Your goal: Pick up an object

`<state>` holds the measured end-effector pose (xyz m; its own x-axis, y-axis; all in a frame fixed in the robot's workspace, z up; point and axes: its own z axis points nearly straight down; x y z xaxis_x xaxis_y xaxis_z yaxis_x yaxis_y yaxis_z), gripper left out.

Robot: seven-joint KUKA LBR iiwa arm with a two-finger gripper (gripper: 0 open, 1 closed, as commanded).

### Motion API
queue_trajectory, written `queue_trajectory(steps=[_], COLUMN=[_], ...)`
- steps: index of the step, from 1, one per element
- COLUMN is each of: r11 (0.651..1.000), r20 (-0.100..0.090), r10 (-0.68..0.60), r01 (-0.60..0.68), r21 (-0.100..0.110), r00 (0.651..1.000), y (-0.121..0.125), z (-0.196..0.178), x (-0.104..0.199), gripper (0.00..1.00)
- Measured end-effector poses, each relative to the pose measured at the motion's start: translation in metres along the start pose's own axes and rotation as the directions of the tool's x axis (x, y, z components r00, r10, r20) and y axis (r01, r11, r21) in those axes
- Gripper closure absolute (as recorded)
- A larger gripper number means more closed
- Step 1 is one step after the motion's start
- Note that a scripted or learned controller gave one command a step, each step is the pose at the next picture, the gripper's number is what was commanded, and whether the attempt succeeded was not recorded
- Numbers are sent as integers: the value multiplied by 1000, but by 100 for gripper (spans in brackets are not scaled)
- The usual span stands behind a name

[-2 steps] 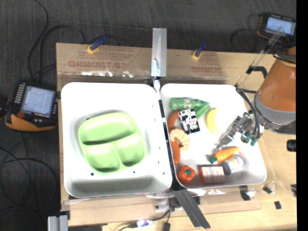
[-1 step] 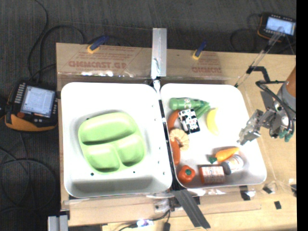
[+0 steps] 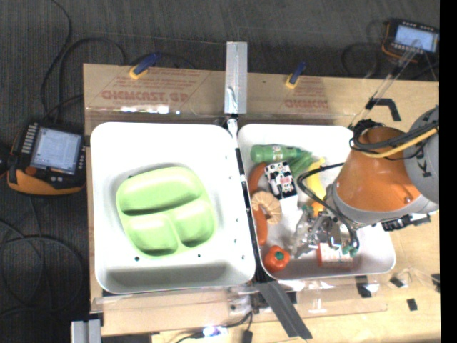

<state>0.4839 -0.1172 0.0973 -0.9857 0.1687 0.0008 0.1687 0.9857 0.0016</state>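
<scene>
Two shallow white bins sit side by side on the tabletop (image 3: pixel 314 91). The left bin (image 3: pixel 107 213) carries a green divided tray (image 3: pixel 166 209), lying flat near its middle. The right bin (image 3: pixel 382 256) is crowded: a green bottle (image 3: pixel 280 153) lies along its far side, a black and white toy (image 3: pixel 280 179) is just near of it, a yellow banana (image 3: pixel 314 177) sits to the right of that, a tan ring-shaped pastry (image 3: pixel 267 206) rests by the bin's left wall, and a red tomato with a green top (image 3: pixel 277 257) lies in the near left corner. The arm (image 3: pixel 378 181) reaches in from the right, its orange band over the bin's right half. The jaws (image 3: pixel 314 236) hang low over the near part of the right bin, just right of the tomato and beside a red and white object (image 3: pixel 335 256); how far they are open cannot be told, nor whether anything is between them
</scene>
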Motion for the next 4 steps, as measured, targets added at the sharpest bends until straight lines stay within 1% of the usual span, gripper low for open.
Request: queue_trajectory(steps=[1, 2, 3, 4], r11=[999, 996, 998, 995], r20=[0, 1, 2, 4], r10=[-53, -86, 66, 99], r01=[53, 86, -66, -99], r21=[2, 0, 0, 1], r00=[999, 996, 998, 995], y=[-12, 82, 141, 154], z=[-32, -92, -153, -287], x=[-2, -9, -17, -51], gripper=[100, 100, 100, 100])
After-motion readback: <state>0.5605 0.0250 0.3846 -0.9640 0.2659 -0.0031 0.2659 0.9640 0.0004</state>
